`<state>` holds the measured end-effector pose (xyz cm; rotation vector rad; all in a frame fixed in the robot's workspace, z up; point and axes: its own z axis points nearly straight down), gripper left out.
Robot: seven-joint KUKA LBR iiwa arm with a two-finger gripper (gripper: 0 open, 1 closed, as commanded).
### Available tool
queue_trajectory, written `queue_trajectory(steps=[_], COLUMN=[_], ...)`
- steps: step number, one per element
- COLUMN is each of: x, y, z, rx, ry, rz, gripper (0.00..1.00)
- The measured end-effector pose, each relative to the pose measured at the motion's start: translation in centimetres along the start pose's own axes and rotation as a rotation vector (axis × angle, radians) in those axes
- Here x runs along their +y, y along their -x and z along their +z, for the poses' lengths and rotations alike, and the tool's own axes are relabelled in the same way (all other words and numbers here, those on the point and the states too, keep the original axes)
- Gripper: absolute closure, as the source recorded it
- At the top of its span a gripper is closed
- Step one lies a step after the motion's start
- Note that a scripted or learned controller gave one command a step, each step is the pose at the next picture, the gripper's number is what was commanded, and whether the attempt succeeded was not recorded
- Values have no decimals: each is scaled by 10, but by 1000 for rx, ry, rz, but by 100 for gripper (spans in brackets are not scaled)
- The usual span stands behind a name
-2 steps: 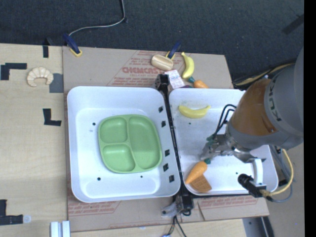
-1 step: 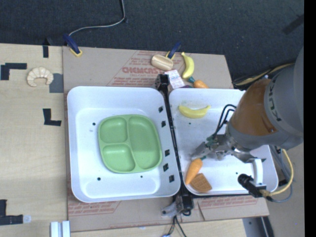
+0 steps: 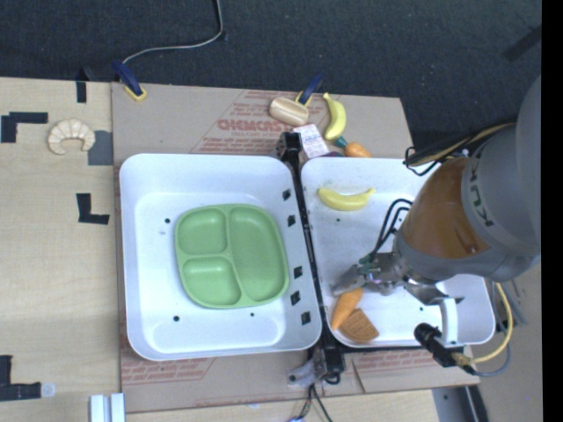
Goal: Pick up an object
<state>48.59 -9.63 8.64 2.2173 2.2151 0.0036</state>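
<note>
The arm (image 3: 493,209) is a thick, rounded grey body with a wide orange band above the wrist and part of dark lettering on the grey shell. Black cables loop along its side, and the tool (image 3: 374,271) is a small dark metal piece.

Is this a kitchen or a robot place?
Probably a robot lab, not a kitchen. A big grey arm reaches over two white bins on a cardboard-topped bench, and the food, like the banana and croissant, looks like toys.
</note>
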Motion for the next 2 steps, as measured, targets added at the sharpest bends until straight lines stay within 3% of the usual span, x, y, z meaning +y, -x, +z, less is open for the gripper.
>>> queue_trajectory(steps=[1, 2], x=[1, 7], y=[0, -62], z=[-10, -98], rx=[-1, 4], ry=[1, -8], rz=[0, -3], gripper=[100, 100])
